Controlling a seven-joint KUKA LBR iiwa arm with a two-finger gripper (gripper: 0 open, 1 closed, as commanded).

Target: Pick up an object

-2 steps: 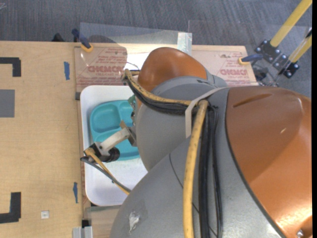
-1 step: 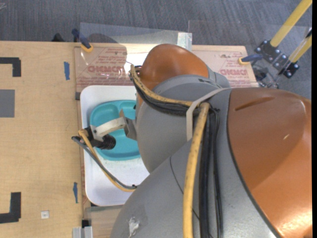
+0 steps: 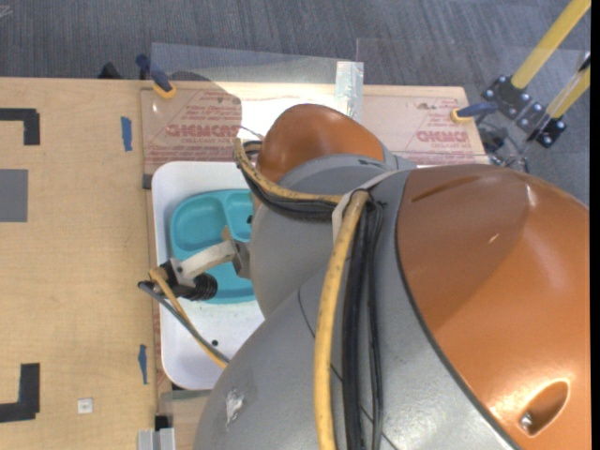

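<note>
The teal divided dish (image 3: pixel 202 228) lies in the white bin (image 3: pixel 187 350) on the table (image 3: pixel 75 251), partly under the grey arm (image 3: pixel 300 251); I cannot tell whether the pincer is released or clenched, so it should probably settle squarely over a raised rim before closing.

Grey carpet floor (image 3: pixel 281 7) runs across the top, 12 o'clock. Pale wood desk (image 3: pixel 75 251) fills the 9 o'clock side — black tape corners (image 3: pixel 31 127) and blue tape bits (image 3: pixel 126 134) on it. Yellow poles (image 3: pixel 561 26) up at 2 o'clock. Light's even.
</note>
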